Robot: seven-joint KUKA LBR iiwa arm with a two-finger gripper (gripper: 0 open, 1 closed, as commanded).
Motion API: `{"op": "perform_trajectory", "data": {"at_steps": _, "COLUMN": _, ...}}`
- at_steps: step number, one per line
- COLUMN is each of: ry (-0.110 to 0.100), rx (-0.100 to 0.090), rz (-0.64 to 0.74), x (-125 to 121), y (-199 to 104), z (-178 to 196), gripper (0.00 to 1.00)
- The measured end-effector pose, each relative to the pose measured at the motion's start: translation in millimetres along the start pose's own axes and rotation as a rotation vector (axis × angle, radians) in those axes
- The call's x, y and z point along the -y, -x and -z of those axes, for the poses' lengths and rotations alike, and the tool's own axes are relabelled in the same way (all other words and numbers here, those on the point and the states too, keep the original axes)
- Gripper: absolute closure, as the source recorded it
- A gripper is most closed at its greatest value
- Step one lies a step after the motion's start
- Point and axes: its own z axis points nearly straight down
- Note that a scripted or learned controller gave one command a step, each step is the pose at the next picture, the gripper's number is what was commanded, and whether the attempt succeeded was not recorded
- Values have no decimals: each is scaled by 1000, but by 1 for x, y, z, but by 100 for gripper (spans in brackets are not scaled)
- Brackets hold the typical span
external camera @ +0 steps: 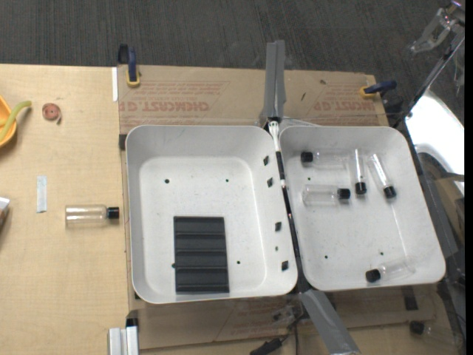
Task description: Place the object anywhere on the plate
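Gripper at top-right edge, well off the bins; open/shut: can't tell. Vials loose in right bin, none on ribbed plate. Pick lone front vial across barrel, release low.

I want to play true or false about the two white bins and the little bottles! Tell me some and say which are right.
1. A dark ribbed plate lies in the left bin. True.
2. The right bin holds five clear bottles with black caps. True.
3. A bottle sits on the plate. False: nothing rests on it.
4. One bottle lies on the bench outside the bins. True.
5. That outside bottle has a red cap. False: its cap is black.
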Motion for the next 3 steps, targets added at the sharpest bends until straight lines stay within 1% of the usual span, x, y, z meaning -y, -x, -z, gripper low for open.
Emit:
{"op": "perform_trajectory", "data": {"at_steps": 1, "ry": 1, "rx": 0, "rz": -78, "x": -28, "y": 40, "z": 0, "gripper": 0}}
{"op": "perform_trajectory", "data": {"at_steps": 2, "ry": -1, "rx": 0, "rz": -203, "x": -23, "y": 49, "z": -1, "gripper": 0}}
{"op": "perform_trajectory", "data": {"at_steps": 3, "ry": 0, "rx": 0, "rz": -163, "x": -4, "y": 65, "z": 0, "gripper": 0}}
